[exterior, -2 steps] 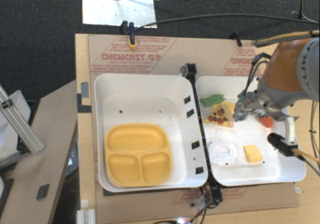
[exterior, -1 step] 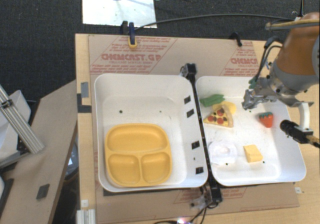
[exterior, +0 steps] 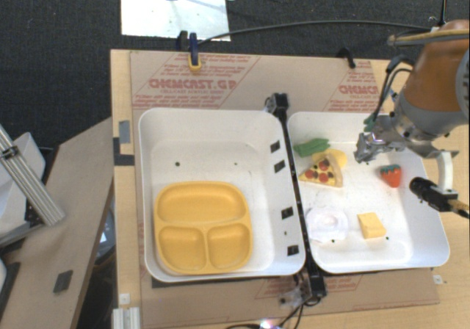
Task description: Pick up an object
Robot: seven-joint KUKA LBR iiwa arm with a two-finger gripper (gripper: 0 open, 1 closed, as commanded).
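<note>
Pizza-slice toy [exterior: 323, 171] of yellow moulded plastic with red topping dots is the likeliest pick, though the task names no single object. It lies flat in the white right-hand bin [exterior: 433, 247], at about ten o'clock from the bin's middle, with its upper corner touching a green leaf-like toy piece [exterior: 312, 147] at eleven o'clock.

The grey two-finger gripper [exterior: 369, 145] hangs at the bin's twelve o'clock, near the slice's three-o'clock side and apart from it. Whether it is spread or closed I cannot tell, and nothing is seen held in it.

I judge the slice to be light, stiff and rather slick. It should not break, but a flat wedge may skid on the smooth bin floor or tip out of a pinch. The best hold looks to be across its two long edges near the wide crust end — away from the green piece, which could otherwise be caught up with it.

By count, the right bin holds five things, one of each:
- the slice
- the green piece
- a small red strawberry-shaped toy [exterior: 391, 175] at two o'clock
- a pale yellow cheese-like block [exterior: 371, 225] at six o'clock
- a whitish translucent round piece [exterior: 327, 223] at eight o'clock

The white left-hand bin [exterior: 169, 129] holds one yellow plastic tray [exterior: 202, 203] — it has three compartments.
</note>
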